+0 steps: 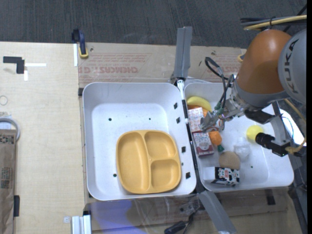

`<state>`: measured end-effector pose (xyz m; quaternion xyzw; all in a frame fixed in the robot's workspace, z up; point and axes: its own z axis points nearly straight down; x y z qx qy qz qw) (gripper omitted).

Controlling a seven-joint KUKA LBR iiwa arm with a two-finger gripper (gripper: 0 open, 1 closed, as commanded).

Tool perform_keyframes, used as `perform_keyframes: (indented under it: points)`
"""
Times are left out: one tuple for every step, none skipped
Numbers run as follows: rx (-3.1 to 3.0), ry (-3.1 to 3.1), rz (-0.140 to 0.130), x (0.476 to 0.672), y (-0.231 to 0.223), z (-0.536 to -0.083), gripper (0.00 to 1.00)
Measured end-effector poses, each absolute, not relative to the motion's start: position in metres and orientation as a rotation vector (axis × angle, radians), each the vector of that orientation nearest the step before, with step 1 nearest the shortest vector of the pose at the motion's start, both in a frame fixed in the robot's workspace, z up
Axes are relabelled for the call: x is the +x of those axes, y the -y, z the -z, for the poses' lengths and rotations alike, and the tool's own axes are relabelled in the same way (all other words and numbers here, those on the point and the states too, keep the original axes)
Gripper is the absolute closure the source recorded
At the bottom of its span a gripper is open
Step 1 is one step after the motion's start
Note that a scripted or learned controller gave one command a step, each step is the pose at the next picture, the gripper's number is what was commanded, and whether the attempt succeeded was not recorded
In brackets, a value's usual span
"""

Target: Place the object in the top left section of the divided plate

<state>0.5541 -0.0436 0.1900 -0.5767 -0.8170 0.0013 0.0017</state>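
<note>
Cardboard (117, 62) behind bins reads "CHEMCAS", mirrored.

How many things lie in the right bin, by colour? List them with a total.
Yellow: 2, a banana and a lemon
Red: 2, two packets
Orange: 1, a small piece
Tan: 1, a rounded lump
Black and white: 1, a carton
Total: 7

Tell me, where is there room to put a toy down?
The yellow divided plate has three bare sections, with bare floor of the left bin around it. The right bin is crowded along its left side, under the gripper.
</note>
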Motion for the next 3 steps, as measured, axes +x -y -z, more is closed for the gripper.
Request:
perform_keyframes:
  points:
    - [-1.734, 2.618, -0.003, 0.557, -0.075, -0.191, 1.00]
    - [-1.608, 2.704, 0.002, 0.528, -0.116, -0.108, 1.00]
    - [-1.617, 2.738, 0.031, 0.515, -0.177, -0.106, 1.00]
